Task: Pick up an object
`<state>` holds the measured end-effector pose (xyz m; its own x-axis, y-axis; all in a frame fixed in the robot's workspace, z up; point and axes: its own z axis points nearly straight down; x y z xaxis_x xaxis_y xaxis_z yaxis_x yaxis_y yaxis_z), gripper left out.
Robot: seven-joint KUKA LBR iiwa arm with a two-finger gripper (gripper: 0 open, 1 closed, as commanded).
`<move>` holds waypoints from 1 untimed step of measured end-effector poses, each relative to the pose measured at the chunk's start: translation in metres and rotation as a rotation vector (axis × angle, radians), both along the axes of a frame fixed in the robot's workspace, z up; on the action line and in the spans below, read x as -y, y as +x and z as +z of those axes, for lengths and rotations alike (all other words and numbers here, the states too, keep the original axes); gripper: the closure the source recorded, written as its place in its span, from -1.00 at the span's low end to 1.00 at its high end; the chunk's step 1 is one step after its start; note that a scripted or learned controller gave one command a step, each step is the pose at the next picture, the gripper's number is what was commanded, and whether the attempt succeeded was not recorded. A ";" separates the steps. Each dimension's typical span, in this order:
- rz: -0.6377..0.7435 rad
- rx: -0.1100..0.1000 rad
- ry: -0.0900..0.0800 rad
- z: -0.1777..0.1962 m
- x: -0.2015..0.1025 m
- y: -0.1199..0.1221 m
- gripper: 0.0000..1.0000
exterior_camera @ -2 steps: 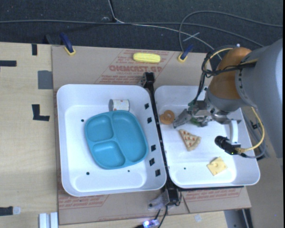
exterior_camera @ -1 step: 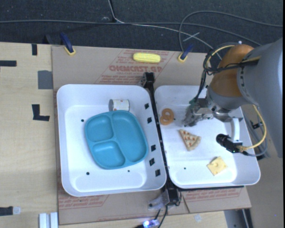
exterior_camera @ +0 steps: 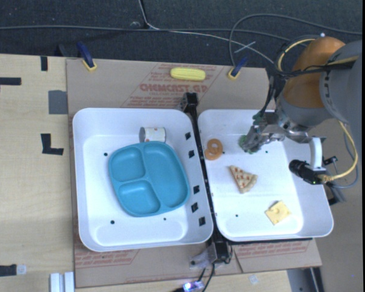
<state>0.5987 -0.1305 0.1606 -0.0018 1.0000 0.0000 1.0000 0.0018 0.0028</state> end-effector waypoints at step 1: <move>0.000 -0.001 0.000 0.050 -0.006 -0.008 1.00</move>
